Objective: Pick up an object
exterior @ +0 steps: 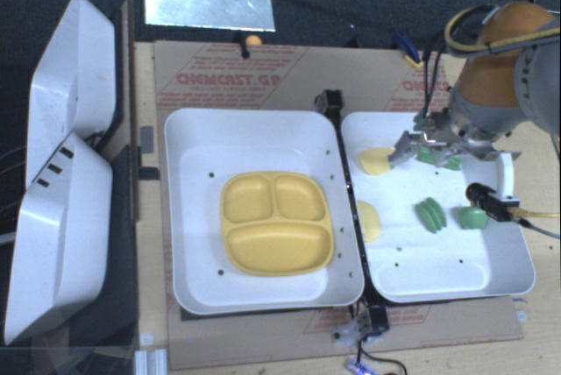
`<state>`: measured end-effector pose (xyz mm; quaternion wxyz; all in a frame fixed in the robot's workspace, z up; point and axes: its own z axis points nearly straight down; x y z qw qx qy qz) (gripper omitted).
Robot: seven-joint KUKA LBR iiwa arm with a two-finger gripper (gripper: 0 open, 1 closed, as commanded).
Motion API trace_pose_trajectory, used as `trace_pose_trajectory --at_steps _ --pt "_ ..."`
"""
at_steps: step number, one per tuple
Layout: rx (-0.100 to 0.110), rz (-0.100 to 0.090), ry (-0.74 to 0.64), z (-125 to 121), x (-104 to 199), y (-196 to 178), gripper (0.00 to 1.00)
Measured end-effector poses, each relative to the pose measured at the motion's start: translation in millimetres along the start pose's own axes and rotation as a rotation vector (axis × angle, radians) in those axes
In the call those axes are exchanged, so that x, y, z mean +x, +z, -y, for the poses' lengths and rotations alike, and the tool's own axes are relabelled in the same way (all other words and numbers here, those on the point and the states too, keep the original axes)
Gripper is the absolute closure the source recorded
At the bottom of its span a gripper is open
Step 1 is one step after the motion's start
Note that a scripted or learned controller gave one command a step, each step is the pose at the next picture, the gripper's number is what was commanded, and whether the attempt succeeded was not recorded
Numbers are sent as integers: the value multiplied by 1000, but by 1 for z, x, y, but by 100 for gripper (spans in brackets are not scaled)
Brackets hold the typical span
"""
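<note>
The gripper (427, 150) was seen low over the back of the right bin (438, 277), just beside a pale yellow piece (375, 161). Whether it was apart or together could not be told, and nothing was seen held. A ridged green piece (430, 214) and a smaller green piece (472, 217) lay nearer the front. A yellow divided plate (277, 222) lay in the left bin (202, 277).

Left bin (188, 215) holds a yellow divided tray (277, 222). Right bin (500, 277) holds two pale yellow pieces (375, 161), a ridged green piece (430, 214) and a small green piece (472, 217). Tool (427, 147) low over the right bin's far part, just beside the upper yellow piece.
</note>
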<state>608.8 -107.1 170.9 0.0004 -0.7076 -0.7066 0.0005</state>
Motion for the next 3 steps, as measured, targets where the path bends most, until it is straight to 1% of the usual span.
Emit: trace_pose_trajectory --at_steps 1,2,3 --pt "-1 0 0 -7 -23 22 0" --pt "-2 0 0 -7 -45 39 0" --pt "-4 0 -2 -8 -44 27 100"
